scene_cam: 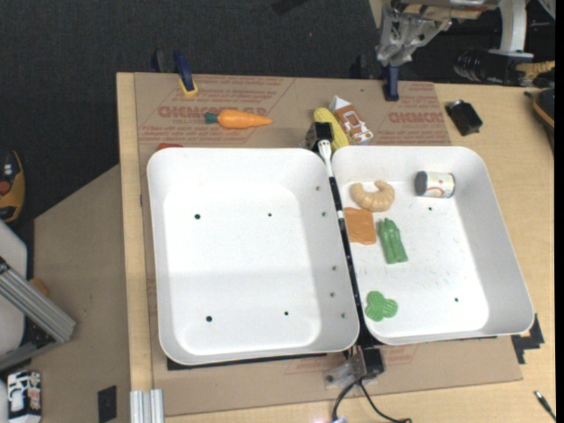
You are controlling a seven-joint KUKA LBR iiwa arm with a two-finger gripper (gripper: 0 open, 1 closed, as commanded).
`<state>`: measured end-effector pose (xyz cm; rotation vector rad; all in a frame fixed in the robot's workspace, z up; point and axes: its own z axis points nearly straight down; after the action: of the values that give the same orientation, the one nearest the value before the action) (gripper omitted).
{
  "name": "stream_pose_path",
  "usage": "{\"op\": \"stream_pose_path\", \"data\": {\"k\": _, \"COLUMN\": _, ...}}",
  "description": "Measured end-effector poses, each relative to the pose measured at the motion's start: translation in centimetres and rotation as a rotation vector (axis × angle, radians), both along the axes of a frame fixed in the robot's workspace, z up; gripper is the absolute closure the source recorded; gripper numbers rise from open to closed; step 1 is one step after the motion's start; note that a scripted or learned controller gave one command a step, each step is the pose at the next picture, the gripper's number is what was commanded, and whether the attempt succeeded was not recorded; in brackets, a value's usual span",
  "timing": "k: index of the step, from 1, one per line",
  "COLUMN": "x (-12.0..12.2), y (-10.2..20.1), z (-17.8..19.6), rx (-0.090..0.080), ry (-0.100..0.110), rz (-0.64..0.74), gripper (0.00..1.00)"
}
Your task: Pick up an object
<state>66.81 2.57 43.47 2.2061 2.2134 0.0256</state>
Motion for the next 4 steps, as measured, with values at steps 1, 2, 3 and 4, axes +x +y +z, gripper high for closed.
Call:
{"op": "stream_pose_path", "data": {"k": 1, "x": -4.8, "y": 5.0, "z": 10.9, "rx": 0.003, "ry": 0.008, "rz": 0.004, "gripper": 1.0}}
{"op": "stream_pose_path", "data": {"k": 2, "x": -8.2, "y": 9.9, "z": 10.1, "rx": 0.001, "ry": 0.026, "rz": 0.002, "gripper": 1.0}}
{"op": "stream_pose_path", "data": {"k": 3, "x": -12.6, "y": 16.8, "z": 10.1, "rx": 0.001, "ry": 0.026, "rz": 0.004, "gripper": 1.0}}
{"op": "stream_pose_path", "data": {"k": 4, "x": -17.8, "y": 20.1, "z": 10.1, "rx": 0.0, "ry": 0.027, "rz": 0.002, "gripper": 1.0}}
